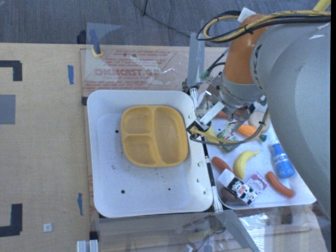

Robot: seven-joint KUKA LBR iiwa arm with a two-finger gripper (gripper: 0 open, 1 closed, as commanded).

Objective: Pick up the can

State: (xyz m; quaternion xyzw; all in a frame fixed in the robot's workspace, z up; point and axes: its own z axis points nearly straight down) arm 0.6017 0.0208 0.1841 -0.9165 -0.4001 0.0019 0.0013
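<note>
The grey arm (299,88) loomed closest, covering much of the right bin (307,194). Its hand (229,121) hung low over that bin's far left corner, above a carrot (245,131). Whether the hand was spread or pressed together could not be told, and nothing showed in its grip.

No can stood out plainly. A dark round thing (226,195) at the bin's near left corner, half under a cow-print carton (239,188), may have been it; I could not be sure. Near it lay a banana (244,161), two sausages (280,185) and a blue bottle (282,161). The left bin (105,193) on the worktop (42,140) held a yellow tray (154,135).

The step looked like reaching, with the pick not yet made. If that dark thing was the can, the next move called for shifting toward the near corner and coming down clear of the carton.
</note>
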